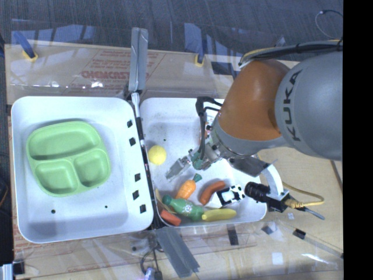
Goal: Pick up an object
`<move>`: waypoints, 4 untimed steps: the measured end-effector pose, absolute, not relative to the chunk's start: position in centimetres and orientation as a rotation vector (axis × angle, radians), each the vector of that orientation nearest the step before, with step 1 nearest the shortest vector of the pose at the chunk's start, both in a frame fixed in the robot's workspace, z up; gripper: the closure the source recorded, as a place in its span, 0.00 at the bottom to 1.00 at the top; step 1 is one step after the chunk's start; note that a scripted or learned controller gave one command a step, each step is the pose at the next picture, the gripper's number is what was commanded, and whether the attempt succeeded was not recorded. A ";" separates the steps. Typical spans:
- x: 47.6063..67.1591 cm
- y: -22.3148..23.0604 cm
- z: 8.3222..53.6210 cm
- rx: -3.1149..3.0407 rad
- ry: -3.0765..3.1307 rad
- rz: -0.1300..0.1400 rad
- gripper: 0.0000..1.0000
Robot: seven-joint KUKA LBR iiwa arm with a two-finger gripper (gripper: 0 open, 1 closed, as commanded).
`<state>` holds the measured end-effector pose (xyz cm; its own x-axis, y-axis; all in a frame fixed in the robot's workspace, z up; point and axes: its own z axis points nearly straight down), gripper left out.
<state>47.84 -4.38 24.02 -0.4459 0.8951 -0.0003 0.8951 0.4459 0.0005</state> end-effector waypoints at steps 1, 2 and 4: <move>47.6 -12.0 19.0 1.489 2.770 -0.002 0.00; 48.0 -14.2 11.7 1.239 2.874 0.003 0.00; 48.6 -14.7 11.3 1.327 2.822 0.013 1.00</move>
<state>48.60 -14.73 11.32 -0.6374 0.7703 -0.0174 0.7701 0.6376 0.0177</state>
